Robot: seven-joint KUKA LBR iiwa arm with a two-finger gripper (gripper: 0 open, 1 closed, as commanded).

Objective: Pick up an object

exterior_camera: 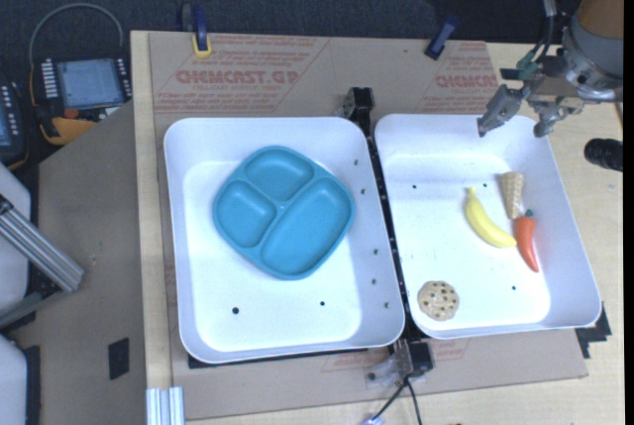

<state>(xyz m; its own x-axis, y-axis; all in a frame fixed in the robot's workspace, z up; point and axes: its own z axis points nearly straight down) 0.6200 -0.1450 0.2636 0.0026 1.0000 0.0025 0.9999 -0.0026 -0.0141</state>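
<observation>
In the right bin point(436, 165) lie a yellow banana point(487, 220), an orange carrot point(528, 241), a tan ice-cream cone point(511, 192) and a round cookie point(438, 299). My gripper point(518, 119) hangs open above the bin's far rim, its two grey fingers spread apart with nothing between them. It stands above and beyond the cone and banana, touching none of the objects.
The left bin point(198, 294) holds a blue divided plate point(283, 211). A black clamp point(359, 102) sits between the bins at the far side. The bench's cardboard point(297, 66) runs behind both bins. A small screen device point(87, 82) lies off the bench at left.
</observation>
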